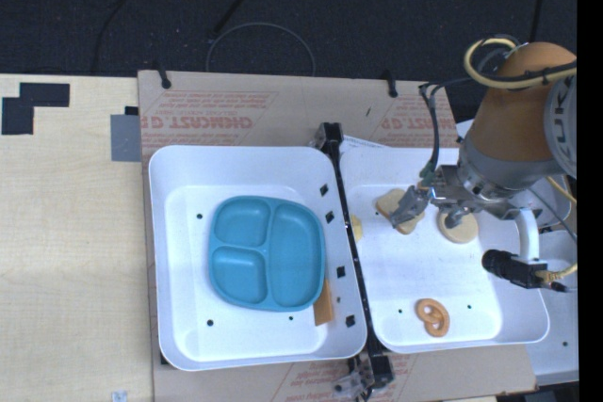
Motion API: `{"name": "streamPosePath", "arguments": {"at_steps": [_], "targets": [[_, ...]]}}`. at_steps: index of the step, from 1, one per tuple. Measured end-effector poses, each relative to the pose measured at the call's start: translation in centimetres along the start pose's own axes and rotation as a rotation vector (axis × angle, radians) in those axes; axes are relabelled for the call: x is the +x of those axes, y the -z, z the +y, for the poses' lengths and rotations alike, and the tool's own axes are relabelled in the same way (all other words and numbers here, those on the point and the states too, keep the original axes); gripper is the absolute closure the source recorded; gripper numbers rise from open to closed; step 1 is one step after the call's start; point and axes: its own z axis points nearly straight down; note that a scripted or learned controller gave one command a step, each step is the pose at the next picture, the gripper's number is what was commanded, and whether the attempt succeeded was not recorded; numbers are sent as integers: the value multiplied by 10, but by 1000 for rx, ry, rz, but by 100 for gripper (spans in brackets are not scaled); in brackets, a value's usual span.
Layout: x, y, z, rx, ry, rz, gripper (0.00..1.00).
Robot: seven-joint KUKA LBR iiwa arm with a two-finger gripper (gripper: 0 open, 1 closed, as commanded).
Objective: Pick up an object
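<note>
Lying in the left bin (179,174) is a blue divided plate (267,251). In the right bin (396,334), a pretzel (433,316) sits near the front, while the tool (411,210) clenches a tan piece (394,203).

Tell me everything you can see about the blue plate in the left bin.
The blue plate is a rounded-square dish that looks like smooth plastic, divided by raised ridges into three compartments: one tall one on its right side and two smaller ones on its left. All three appear empty. It lies flat, right side up and slightly turned, on the floor of the left bin, toward the right side of it. A thin brown strip lies at its lower right corner, seemingly touching it. The hand is away, over the other bin.
</note>
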Motion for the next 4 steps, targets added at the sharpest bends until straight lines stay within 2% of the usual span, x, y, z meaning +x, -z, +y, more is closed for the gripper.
{"name": "streamPosePath", "arguments": {"at_steps": [1,2,3,4], "targets": [[0,7,3,-13,2,-1,0],[6,-57,4,-7,2,0,0],[8,-100,5,-9,1,0,0],[9,-118,4,-11,-1,0,0]]}}
